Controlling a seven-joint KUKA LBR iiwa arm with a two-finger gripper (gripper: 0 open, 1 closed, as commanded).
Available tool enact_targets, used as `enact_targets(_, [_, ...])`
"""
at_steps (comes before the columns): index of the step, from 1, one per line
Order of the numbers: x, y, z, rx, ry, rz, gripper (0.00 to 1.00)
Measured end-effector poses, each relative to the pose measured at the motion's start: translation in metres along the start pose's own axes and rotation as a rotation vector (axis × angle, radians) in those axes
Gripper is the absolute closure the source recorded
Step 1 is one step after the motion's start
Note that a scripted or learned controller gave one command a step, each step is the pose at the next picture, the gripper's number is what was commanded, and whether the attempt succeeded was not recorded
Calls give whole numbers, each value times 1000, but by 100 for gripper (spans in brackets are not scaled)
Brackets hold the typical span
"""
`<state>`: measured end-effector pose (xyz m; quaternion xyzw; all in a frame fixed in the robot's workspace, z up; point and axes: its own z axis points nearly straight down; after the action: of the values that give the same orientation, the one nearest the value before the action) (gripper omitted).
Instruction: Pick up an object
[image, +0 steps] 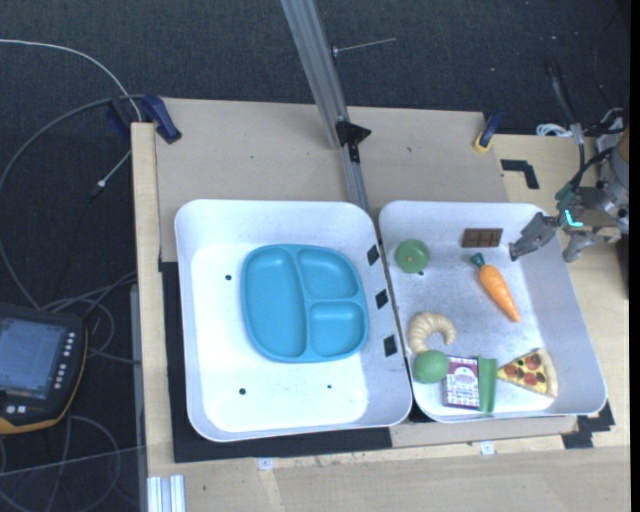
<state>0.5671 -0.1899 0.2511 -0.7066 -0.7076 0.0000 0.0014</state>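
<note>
The wooden counter (250, 150) is holding two white bins. The left bin (200, 300) is carrying a smooth blue tray (303, 302) with lots of room around it. The right bin (580, 340) is the landmark: the jaws (550, 240) are hanging spread apart and holding nothing over its top right edge. Inside it, left of the jaws, the pointy carrot (497, 287) is lying, with the flat brown chocolate (481, 238) above it.

Left bin (205, 400): you see a blue divided plate (303, 301).
Right bin (583, 340): you find a carrot (497, 288), chocolate bar (481, 238), green apple (411, 255), croissant (431, 327), pizza slice (530, 372).
Gripper (553, 237): at your right bin's upper right edge, holding nothing.
</note>
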Motion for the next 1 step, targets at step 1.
enact_targets(1, [-7, 0, 60, 5, 0, 2, 0])
